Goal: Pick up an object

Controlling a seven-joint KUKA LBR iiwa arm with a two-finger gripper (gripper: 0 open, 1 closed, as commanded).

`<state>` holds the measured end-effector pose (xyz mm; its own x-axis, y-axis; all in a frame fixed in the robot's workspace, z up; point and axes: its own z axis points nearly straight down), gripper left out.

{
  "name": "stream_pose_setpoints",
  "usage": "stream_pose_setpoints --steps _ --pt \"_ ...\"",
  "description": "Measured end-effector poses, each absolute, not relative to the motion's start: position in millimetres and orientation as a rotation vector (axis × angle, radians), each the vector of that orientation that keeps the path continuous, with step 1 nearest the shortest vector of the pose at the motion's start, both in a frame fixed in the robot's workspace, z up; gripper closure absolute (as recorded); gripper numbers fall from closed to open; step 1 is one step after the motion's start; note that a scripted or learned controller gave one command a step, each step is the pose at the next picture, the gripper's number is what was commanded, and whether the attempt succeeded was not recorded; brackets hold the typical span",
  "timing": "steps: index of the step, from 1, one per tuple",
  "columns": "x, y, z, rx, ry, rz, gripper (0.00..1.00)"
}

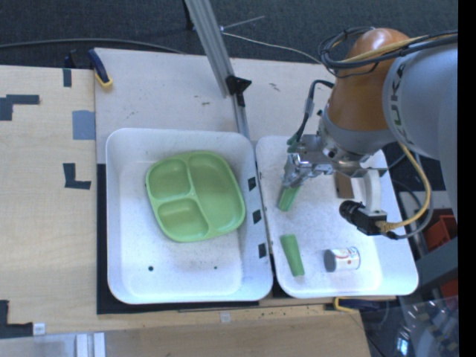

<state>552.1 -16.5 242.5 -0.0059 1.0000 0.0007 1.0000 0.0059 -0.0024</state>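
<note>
- Near the right bin's (394,277) front edge lie a green stick (292,255) and, to its right, a small white can (342,259).
- Farther back, the gripper (296,171) is clenched on a second green piece (287,197), which hangs directly below the fingers, long axis tilted near-left.
- The left bin (123,222) holds a green divided plate (195,195).

A robotics lab: a taped bench (44,199) carries two white bins (119,274), with a cabled arm (387,88) at three o'clock.
</note>
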Motion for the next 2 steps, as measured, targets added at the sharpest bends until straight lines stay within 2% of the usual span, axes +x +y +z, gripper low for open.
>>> stream_pose_setpoints --steps 1,2 --pt "565.7 28.9 228.8 -2.214 -2.226 0.003 1.00" --pt "570.6 83.9 225.4 -2.211 -2.228 0.001 1.00"
